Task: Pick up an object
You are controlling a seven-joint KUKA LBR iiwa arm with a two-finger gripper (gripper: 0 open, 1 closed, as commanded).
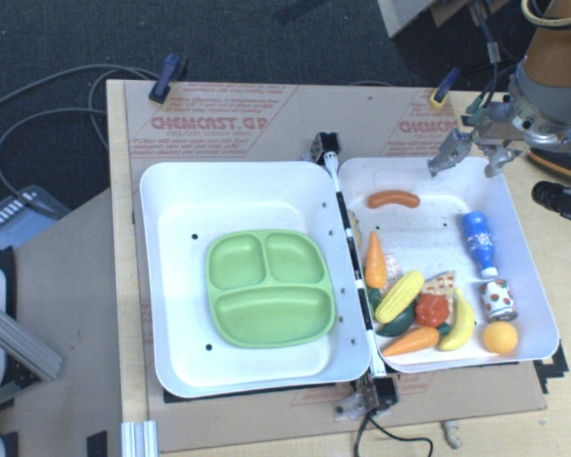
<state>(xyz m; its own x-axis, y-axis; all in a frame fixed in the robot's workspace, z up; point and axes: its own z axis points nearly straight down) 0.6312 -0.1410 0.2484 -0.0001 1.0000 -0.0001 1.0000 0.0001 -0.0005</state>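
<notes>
the gripper [473, 157] is hanging over the far edge of the right bin [533, 284], with its two fingers [445, 156] spreading apart and gripping nothing between them. the arm [552, 74], grey with its orange band, is reaching in behind it from the upper right. just below the gripper and a little to its left, a sausage [393, 199] is lying flat on the bin floor, apart from everything else. farther below the gripper, almost straight under it, a blue bottle [477, 242] is lying with its white cap pointing toward the near side, and a small spotted can [498, 299] is sitting just past that cap. an orange [501, 337] is resting near the bin's near right corner, well below the gripper. down and to the left of the gripper, a heap of toy food is crowding the near left part of the bin: an upright-lying carrot [375, 260], a corn cob [399, 296], a red tomato [431, 309], a banana [460, 326] and a second carrot [411, 341], all touching or overlapping. far to the gripper's left, the left bin [171, 208] is holding a green divided plate [268, 287] lying flat in its middle. both bins are sitting side by side on a board [219, 122] printed with red lettering.
</notes>
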